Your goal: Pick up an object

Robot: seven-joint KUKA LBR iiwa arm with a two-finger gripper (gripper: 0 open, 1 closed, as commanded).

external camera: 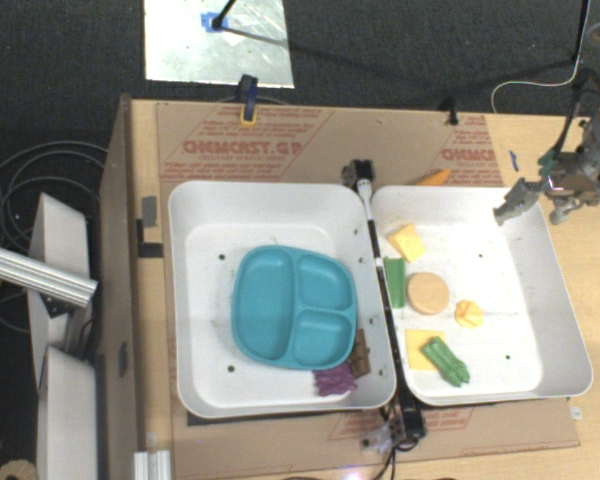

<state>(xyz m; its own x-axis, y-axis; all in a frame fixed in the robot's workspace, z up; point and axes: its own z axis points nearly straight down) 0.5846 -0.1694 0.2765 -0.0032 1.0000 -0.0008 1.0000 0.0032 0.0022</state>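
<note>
Objects for picking lie mostly in the right bin (555, 268), gathered toward its left half: a yellow wedge like a cheese piece (407, 241) near the upper left, a long green piece (395, 281) standing along the left wall just below it, a round tan disc like a biscuit (428, 293) just beside the green piece, a small yellow-orange lump (469, 314) a little to the disc's right, and lower down a flat yellow square (419, 345) with a knobbly green pickle-like piece (446, 361) lying partly across its lower right corner. The left bin (195, 268) bears a teal divided plate (293, 308) with three compartments, set slightly right of centre; at the plate's lower right edge sit a purple grape-like cluster (332, 379) and a small brown piece (361, 353), both close to the bin's right wall. An orange carrot-like piece (432, 178) lies outside the bins on the cardboard sheet (280, 138), just above the right bin's top rim. The gripper (540, 196) hangs at the far right, above the upper right corner of the right bin, well apart from all the objects; nothing is between its fingers, and whether they are spread or closed cannot be told from this angle.
</note>
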